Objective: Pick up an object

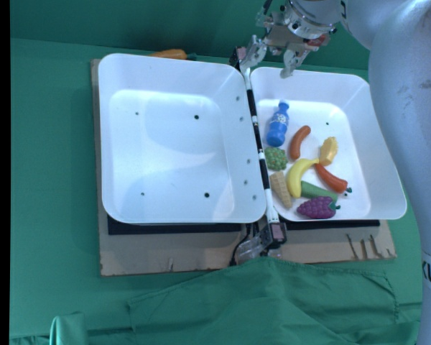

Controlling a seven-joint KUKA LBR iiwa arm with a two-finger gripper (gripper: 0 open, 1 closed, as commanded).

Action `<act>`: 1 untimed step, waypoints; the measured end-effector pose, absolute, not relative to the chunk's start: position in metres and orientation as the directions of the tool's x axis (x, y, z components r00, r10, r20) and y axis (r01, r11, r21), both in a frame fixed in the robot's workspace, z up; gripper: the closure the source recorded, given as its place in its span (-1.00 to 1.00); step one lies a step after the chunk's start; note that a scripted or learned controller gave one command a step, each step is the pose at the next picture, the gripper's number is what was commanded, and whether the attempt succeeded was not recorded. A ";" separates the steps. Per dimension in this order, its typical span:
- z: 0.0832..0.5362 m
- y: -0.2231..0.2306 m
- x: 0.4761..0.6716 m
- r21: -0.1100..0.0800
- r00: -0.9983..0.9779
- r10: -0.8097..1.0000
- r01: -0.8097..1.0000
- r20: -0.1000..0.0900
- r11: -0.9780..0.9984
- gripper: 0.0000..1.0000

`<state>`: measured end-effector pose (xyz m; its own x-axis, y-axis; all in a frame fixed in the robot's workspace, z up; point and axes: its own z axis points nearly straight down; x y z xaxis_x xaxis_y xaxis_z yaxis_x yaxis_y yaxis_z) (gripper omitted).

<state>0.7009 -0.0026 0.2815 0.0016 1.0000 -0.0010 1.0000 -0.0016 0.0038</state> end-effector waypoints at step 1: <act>0.282 -0.003 0.701 0.004 0.002 1.000 1.000 -0.001 -0.002 -1.00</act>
<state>0.7009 -0.0026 0.2815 0.0016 1.0000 -0.0010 1.0000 -0.0016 0.0038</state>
